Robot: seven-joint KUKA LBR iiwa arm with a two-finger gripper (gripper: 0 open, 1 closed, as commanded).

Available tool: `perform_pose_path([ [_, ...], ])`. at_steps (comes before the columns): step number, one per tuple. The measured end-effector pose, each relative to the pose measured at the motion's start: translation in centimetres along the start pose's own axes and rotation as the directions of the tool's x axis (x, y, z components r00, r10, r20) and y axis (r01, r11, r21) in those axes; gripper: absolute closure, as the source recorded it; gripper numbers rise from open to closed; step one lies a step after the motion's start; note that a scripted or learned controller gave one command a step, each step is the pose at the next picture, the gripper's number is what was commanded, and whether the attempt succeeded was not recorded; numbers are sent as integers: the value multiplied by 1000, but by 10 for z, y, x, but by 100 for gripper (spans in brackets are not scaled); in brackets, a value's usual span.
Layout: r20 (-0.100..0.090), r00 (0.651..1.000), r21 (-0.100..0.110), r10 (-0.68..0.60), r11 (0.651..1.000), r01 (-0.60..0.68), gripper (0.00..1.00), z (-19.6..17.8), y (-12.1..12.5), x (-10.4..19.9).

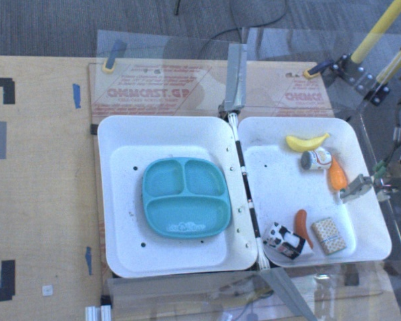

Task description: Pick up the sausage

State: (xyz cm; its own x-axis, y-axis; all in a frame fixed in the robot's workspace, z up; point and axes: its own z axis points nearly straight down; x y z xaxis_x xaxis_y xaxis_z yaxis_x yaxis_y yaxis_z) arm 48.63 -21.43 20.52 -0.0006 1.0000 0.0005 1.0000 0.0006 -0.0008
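**Sausage waits near the bottom of the right bin**

While the left bin (113,179) carries just the teal divided plate (186,198) at its centre, apparently set there as a drop spot, all the small items crowd the right bin (267,166). By size they run roughly: a yellow banana (306,141) at 12 o'clock of that bin, a black-and-white cow toy (284,239) at 7 o'clock against the lower wall, a tan waffle-patterned block (328,235) at 5 o'clock, an orange carrot (337,176) at 3 o'clock, a small can (316,159) just under the banana, and the sausage (302,227).

The sausage is reddish-orange and lies flat between cow and block, near both. Its long axis runs from about 11 o'clock to 5 o'clock, upper end pointing to the bin's middle.

Near the bin's right wall, just beside the carrot, sits the gripper (358,187); I cannot tell how it is set, and I'd judge it carries nothing. It is well apart from the sausage, so the approach seems not yet made.
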Motion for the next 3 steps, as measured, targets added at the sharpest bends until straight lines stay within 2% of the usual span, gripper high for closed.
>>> perform_pose_path([
  [1,-1,990,1,-141,990,141,0,1,-7,37],
  [2,6,991,-13,-132,991,132,0,116,-4,67],
  [3,7,992,-17,-126,992,126,100,106,-3,65],
])
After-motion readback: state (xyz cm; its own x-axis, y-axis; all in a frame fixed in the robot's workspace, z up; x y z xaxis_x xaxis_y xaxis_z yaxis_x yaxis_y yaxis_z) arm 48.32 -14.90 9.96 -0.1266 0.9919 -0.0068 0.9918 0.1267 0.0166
